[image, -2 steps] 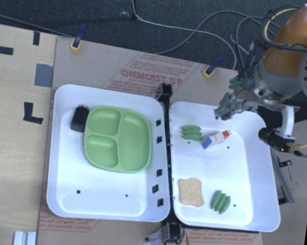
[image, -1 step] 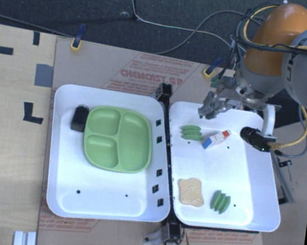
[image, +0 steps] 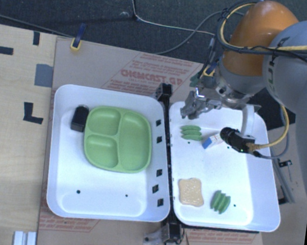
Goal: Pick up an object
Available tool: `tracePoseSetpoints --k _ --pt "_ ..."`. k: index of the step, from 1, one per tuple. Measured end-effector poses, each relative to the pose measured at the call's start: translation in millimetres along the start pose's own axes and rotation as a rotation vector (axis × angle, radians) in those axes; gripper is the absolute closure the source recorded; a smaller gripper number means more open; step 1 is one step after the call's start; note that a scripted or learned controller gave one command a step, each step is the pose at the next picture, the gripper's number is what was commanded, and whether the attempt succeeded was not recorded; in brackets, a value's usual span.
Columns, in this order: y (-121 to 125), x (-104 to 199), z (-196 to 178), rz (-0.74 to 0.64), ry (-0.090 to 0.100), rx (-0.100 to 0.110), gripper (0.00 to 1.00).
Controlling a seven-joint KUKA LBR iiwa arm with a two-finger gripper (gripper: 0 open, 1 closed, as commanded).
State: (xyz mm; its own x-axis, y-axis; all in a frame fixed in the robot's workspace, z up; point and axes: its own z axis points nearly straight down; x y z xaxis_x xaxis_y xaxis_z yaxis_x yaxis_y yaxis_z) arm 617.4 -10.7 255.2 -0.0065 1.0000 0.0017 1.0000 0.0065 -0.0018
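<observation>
My gripper (image: 191,108) hangs over the back left corner of the right bin (image: 247,177), just above and slightly behind a green pea pod (image: 191,132). Nothing shows between its fingers. A small blue-and-white piece (image: 210,141) lies just right of that pod. A slice of toast (image: 191,192) and a second green pod (image: 220,202) lie near the bin's front. The left bin (image: 60,179) holds a green divided plate (image: 118,139) with a small black block (image: 79,118) beside its left rim.
A black divider strip (image: 164,149) runs between the two bins. A black cylinder on a yellow cable (image: 236,139) hangs from the arm over the right bin's back. Cardboard (image: 143,72) lies under both bins.
</observation>
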Motion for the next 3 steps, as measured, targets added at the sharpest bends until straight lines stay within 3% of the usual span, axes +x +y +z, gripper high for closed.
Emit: tracePoseSetpoints --k 2,3 --pt "-17 92 10 0.0 -0.001 0.001 1.0" --pt "-17 89 10 0.004 -0.002 0.0 0.0"
